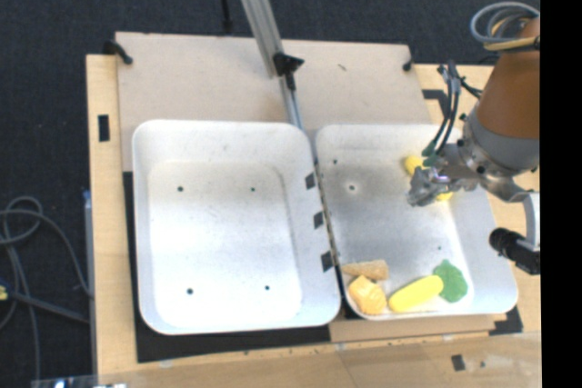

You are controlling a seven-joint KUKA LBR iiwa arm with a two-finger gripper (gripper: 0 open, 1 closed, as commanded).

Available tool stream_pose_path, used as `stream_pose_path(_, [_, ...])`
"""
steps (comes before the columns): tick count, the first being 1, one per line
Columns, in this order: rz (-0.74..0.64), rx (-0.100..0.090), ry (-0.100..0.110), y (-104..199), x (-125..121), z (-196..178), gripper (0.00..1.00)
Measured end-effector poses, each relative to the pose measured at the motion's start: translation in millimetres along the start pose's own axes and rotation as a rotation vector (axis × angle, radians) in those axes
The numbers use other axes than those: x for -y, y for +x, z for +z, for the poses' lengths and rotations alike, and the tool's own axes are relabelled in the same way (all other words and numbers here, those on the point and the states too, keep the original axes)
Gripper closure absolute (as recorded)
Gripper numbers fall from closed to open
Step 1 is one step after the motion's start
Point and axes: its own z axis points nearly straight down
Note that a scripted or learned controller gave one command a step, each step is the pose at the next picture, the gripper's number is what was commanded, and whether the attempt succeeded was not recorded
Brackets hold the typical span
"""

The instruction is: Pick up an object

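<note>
The gripper (427, 186) hangs low over the upper right part of the right bin (382, 223), right beside a small yellow object (414, 164); whether it is open or closed cannot be told. The left bin (227, 223) sits alongside. Along the right bin's near edge lie a tan piece (365, 269), an orange-yellow chunk (366, 293), a long yellow object (416, 292) and a green object (450, 280).

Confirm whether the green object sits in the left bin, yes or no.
No, the green object lies in the right bin, near its front right corner beside the long yellow object.
</note>
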Motion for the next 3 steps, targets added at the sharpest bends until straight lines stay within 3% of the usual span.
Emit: stream_pose_path(3, [0.002, -0.002, 0.008, 150.0, 4.3, 32.9, 1.0])
